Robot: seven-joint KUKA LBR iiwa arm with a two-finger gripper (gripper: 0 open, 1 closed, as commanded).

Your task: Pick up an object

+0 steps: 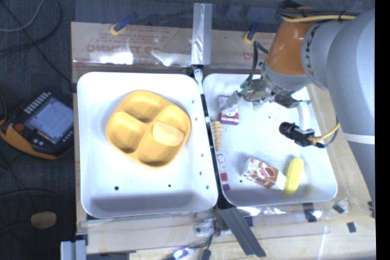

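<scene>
Objects lay in the right bin (329, 189): a small purple-white packet (230, 114) just left of your gripper (255, 93), whose pincer state you couldn't tell. You were approaching; next needed descent onto it.

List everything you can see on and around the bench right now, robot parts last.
Left bin: 1, white, left half of the bench.
Right bin: 1, white, right half of the bench.
Dish: 1, yellow with four hollows, middle of the left bin.
Carton: 1, white and brown, lying flat, near side of the right bin.
Yellow block: 1, yellow, just right of the carton.
Small packet: 1, white and purple, far left part of the right bin.
Pendant: 1, orange and black with a screen, on the floor left of the bench.
Arm: 1, grey with an orange band, over the right bin.
Gripper: 1, dark, above the right bin's far side, near the packet.
</scene>
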